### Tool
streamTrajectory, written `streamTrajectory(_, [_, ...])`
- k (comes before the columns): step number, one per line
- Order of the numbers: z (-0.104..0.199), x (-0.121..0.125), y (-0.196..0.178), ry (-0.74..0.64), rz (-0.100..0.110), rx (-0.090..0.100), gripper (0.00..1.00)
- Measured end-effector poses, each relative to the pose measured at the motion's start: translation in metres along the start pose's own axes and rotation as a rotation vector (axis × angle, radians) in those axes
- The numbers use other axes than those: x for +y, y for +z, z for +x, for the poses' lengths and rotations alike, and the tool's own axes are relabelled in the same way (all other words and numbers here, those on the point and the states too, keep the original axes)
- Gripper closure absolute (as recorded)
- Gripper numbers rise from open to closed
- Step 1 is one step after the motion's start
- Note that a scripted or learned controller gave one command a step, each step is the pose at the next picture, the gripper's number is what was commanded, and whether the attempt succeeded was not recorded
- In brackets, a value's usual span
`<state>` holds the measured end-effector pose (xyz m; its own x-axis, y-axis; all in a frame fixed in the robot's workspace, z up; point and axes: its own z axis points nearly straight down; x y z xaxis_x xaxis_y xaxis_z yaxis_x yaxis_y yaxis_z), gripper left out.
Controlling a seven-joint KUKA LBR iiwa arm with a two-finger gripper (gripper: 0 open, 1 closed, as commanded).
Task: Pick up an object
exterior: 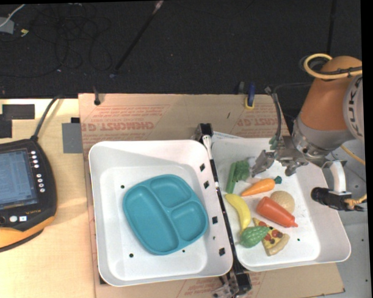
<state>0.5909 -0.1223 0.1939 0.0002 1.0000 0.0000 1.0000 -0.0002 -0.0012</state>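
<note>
A: Camera view first: where is the two-finger metal gripper of the grey arm with the orange band?

B: It hangs over the far part of the right shallow white plastic bin. How wide the jaws stand I cannot tell, and I see no object between them.

A: What lies closest to the jaws?

B: Just below them, toward the camera, lies the small orange plastic carrot. To its left, beside the jaws, is the flat green plastic vegetable piece.

A: And a little more away from them?

B: Nearer to the camera lies the red plastic pepper, touching the beige round toy behind it. The curved yellow plastic banana is left of the pepper. Beyond these, at the front edge, are the bumpy green plastic fruit and the toy pizza slice, touching each other.

A: The farthest thing from the jaws?

B: The teal plastic divided plate, well apart, in the left white bin.
</note>
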Motion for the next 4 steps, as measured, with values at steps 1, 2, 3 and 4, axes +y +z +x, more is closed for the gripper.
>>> streamTrajectory(1, [-0.015, -0.05, 0.11, 0.002, 0.005, 0.002, 0.0])
streamTrajectory(2, [-0.047, 0.005, 0.105, -0.004, -0.003, 0.0, 0.0])
streamTrajectory(3, [-0.071, 0.055, 0.106, -0.004, -0.003, -0.001, 0.0])
streamTrajectory(4, [0.014, 0.053, 0.107, -0.006, 0.002, 0.004, 0.0])
